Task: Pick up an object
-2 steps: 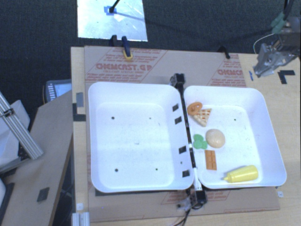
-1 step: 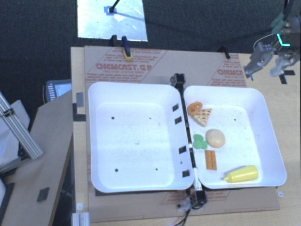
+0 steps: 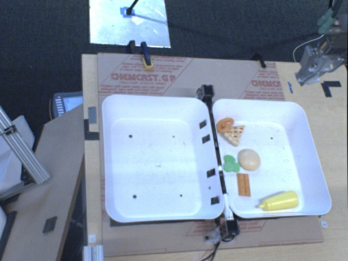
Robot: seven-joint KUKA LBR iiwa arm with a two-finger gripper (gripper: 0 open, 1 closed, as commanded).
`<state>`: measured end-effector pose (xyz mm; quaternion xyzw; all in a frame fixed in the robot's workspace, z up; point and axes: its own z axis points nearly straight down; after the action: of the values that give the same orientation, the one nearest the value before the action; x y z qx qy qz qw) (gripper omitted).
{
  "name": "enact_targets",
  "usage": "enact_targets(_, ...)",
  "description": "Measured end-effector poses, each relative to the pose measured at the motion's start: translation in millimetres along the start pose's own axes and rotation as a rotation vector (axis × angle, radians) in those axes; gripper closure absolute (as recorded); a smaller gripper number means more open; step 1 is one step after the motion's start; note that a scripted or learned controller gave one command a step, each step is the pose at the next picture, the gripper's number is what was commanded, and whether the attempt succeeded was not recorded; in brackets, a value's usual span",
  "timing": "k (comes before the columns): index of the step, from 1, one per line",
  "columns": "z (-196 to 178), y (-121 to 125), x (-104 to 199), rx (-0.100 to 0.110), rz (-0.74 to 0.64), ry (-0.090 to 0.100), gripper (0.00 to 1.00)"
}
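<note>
Below-left of our pincer (image 3: pixel 318 64), jaw state unclear, egg (image 3: pixel 249 159), leaf (image 3: pixel 231 163) & wafer (image 3: pixel 243 184) crowd together; we risk a mis-grab.

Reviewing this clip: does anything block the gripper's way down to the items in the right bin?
Nothing visible does. The gripper sits above the bench's far right corner, outside the right bin. The yellow bottle, beige egg and waffle wedge lie uncovered.

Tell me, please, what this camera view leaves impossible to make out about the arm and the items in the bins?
- Hand: at the upper right edge, blurred; the arm is cut off by the frame.
- Green item: too small to identify, partly tucked beside the beige ball.
- Pretzel-like piece: overlaps the waffle wedge; details too small.
</note>
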<state>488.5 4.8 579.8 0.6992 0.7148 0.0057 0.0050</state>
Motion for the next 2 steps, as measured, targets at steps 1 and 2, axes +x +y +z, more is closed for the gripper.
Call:
enact_targets(1, 0.5, 0.0, 0.1, 0.001, 0.000, 0.000, 0.00)
enact_targets(2, -11.0, 0.6, 0.2, -0.003, -0.004, 0.000, 1.00)
